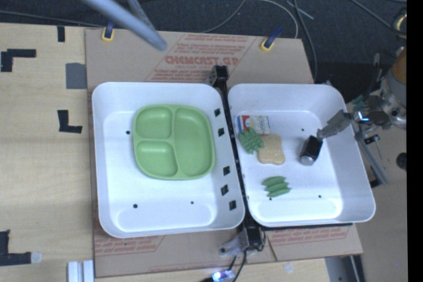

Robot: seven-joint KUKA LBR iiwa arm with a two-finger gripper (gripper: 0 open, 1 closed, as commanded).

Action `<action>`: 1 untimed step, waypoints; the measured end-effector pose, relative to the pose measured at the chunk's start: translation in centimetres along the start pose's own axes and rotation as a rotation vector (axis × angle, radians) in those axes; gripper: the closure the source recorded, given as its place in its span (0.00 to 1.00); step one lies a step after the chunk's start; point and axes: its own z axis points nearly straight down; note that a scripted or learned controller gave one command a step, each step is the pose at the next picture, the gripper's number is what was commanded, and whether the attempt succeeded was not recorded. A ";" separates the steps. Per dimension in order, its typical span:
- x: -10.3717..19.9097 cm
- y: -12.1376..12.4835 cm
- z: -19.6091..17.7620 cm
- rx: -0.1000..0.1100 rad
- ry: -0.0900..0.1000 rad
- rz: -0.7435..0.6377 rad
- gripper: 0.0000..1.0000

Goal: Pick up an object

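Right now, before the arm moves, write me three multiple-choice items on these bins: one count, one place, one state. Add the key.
1. Green things in the right bin: A one, B two, C four.
2. The plate lies in: A the left bin, B the right bin, C neither.
3. The plate sits: A face up, B upside down, C on its edge.

Key: 1 B, only the leaf and the pod there are green. 2 A, the plate rests flat on that bin's floor. 3 A, its three hollows open upward.
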 end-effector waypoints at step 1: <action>0.1 0.1 4.4 0.004 0.000 0.000 0.00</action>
